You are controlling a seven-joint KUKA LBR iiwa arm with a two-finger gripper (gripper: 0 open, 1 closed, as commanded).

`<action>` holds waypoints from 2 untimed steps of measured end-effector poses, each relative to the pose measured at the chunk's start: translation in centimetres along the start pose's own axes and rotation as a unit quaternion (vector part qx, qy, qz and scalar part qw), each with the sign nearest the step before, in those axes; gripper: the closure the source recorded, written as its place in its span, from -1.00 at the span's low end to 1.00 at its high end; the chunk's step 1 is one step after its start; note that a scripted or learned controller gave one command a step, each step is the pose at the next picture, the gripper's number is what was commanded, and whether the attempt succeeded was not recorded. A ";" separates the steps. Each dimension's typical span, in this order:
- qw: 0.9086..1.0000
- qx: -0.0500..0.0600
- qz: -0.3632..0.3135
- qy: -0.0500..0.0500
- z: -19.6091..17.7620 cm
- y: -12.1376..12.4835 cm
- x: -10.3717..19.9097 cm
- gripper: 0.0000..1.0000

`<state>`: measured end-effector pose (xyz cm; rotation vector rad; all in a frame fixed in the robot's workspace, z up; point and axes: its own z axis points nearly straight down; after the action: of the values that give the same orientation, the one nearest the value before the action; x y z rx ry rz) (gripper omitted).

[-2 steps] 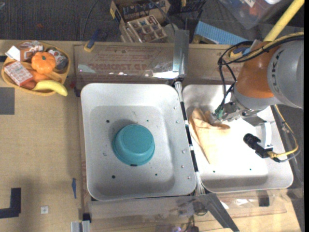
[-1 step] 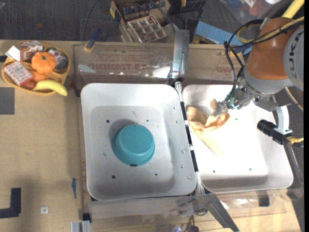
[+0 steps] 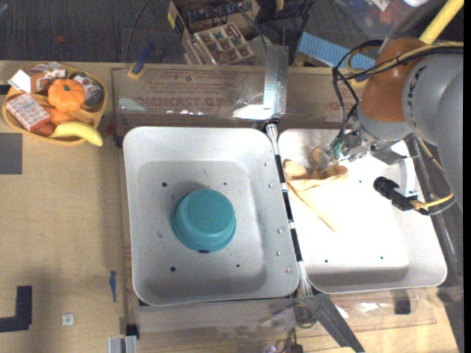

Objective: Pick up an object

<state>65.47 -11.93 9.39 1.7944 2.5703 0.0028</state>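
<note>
Reaching in from three o'clock, the gripper (image 3: 340, 151) hangs low over the tan, cloth-like object (image 3: 313, 182) at ten o'clock in the right bin (image 3: 383, 271), seemingly positioned to grasp it, while the teal bowl (image 3: 204, 219) sits apart in the left bin (image 3: 147, 160).

two white bins (image 3: 140, 153), one teal bowl (image 3: 204, 220), one tan object (image 3: 313, 179), one fruit basket (image 3: 51, 103).
</note>
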 end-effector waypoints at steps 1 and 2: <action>1.000 0.001 0.000 0.000 0.1 0.0 0.0 -1.00; 1.000 -0.001 -0.001 -0.002 -1.1 0.1 0.0 1.00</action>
<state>65.59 -11.91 10.50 1.7892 2.5684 0.0034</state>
